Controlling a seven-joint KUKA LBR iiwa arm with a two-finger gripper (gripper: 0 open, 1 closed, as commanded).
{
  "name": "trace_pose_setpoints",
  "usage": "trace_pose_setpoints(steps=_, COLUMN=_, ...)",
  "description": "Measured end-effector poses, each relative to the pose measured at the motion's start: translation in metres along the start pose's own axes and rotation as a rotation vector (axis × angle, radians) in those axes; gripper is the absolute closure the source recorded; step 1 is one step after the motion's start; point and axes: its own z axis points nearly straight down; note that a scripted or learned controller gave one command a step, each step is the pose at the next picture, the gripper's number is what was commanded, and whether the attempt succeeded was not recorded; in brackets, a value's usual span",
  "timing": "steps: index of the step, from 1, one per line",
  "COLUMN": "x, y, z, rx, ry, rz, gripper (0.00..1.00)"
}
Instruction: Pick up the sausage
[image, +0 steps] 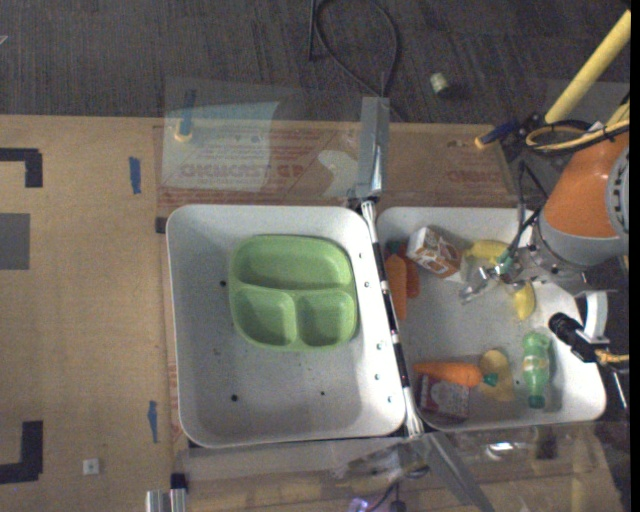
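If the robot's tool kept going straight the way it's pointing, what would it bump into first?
The tool points left and slightly down across the right bin. Going on that way, it would probably meet the orange-red sausage by the bin's left wall first, though its height above the floor is unclear.

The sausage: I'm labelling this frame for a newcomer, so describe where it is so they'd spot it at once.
Look in the right white bin, along its left wall beside the divider. The sausage lies there lengthwise, a reddish-orange stick just left of the small carton. Unlike the carrot lower down, it has blunt ends and no green top.
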Motion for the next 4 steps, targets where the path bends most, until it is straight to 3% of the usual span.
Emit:
trace_pose_setpoints(steps=1, x=0.077, y=0.028, z=0.000, rx=0.000, ry=-0.007, rz=-0.105, gripper=0.00)
trace_pose_setpoints(steps=2, x=0.009, y=-0.015, z=-0.010, rx=0.008, ry=-0.004, rz=-0.341, gripper=0.00)
trace_pose_setpoints(steps=3, x=0.008, y=-0.014, z=-0.021, rx=0.004, ry=-0.006, rz=-0.338, gripper=1.00)
trace_pose_setpoints(steps=4, x=0.078, y=-0.004, z=-0.006, rx=0.008, ry=-0.001, rz=-0.660, gripper=1.00)
